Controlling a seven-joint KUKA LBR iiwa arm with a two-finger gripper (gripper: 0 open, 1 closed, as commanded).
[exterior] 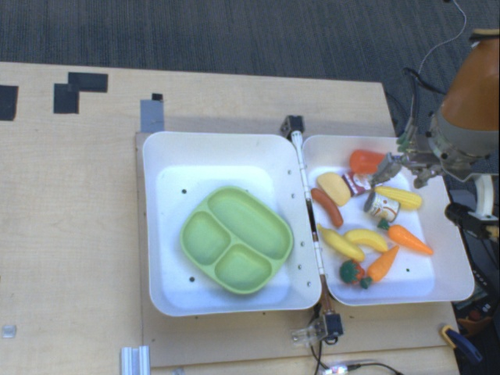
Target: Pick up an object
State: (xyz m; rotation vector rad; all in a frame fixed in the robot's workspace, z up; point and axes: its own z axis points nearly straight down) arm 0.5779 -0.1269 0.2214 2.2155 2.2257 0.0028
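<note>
In the right bin (445, 283) we count a small heap of toy food: two carrots (409, 241), two bananas (367, 239), one ear of corn (403, 199), one sausage (327, 207), one bread roll (333, 186), one small can (382, 208), one red piece (366, 162) at the back and one strawberry (350, 272) at the front. The gripper (394, 172) hangs over the back of this heap, above the can; its fingers (386, 169) look spread with nothing between them. The left bin (160, 233) carries one green divided plate (237, 241). Both bins sit side by side on a pale wooden tabletop (70, 233), and beyond it we see dark grey carpet (219, 22).
</note>
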